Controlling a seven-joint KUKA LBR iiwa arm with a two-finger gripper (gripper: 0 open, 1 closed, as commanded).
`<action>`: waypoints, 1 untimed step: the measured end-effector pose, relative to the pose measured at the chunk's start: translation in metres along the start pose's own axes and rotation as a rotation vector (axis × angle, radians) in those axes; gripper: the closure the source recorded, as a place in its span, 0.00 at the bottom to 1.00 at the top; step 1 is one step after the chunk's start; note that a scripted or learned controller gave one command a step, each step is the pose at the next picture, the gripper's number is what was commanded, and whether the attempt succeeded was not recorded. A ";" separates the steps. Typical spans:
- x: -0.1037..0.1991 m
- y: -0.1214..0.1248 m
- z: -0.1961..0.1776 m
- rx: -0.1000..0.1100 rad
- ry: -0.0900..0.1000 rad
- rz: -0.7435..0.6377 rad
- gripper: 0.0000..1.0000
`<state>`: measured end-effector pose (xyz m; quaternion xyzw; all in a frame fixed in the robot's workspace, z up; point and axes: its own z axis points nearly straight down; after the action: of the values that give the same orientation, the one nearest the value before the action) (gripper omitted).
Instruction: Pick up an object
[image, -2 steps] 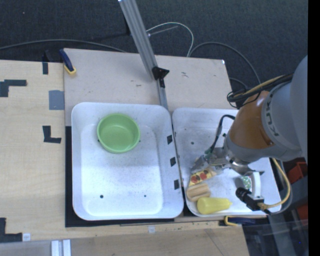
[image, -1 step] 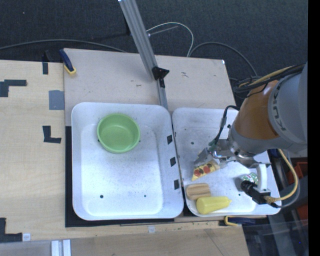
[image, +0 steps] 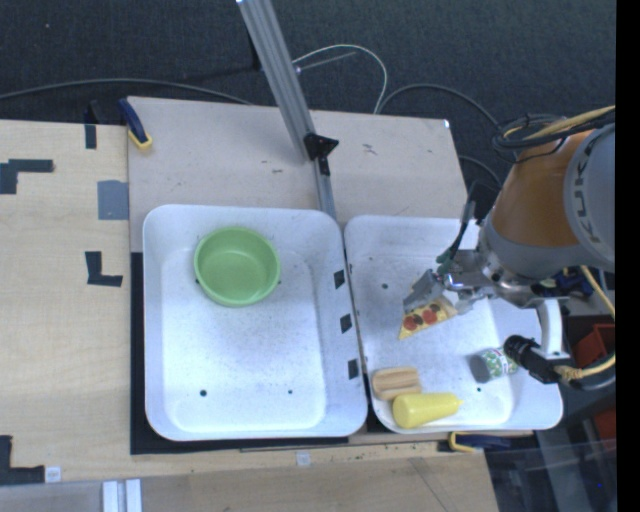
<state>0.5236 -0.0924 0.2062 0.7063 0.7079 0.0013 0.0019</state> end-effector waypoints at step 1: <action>-0.003 0.003 -0.063 -0.001 -0.001 0.000 1.00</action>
<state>0.5260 -0.0949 0.2692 0.7065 0.7077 0.0014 0.0024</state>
